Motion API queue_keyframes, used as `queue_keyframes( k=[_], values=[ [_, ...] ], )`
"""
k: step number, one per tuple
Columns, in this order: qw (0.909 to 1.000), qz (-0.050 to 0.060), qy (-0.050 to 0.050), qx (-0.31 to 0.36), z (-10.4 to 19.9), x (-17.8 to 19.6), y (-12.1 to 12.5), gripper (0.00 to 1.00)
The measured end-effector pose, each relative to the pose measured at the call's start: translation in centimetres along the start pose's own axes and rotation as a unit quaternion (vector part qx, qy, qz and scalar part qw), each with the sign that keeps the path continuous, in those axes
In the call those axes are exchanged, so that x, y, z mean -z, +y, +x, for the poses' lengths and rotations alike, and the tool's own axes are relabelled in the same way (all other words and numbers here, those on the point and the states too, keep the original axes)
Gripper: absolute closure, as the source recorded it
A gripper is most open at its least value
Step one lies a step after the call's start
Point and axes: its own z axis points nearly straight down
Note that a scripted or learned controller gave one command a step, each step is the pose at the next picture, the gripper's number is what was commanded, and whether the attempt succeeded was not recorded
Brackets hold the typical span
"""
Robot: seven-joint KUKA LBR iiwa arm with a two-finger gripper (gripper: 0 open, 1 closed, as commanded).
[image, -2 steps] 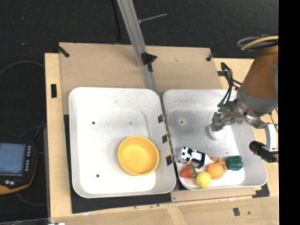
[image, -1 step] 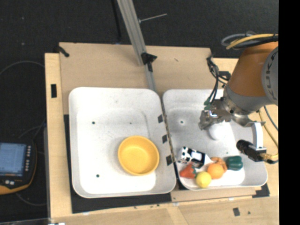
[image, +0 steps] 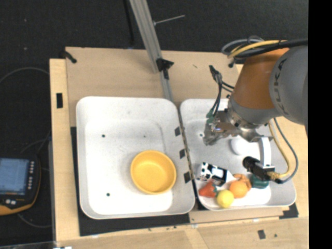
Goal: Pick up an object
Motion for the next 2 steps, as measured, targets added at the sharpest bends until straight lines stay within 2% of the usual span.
queue_keyframes(
  k=[2],
  values=[
    [1.0000, -0.001, 0.000, 0.001, 11.6, 2.7, -1.9, 1.00]
  ],
)
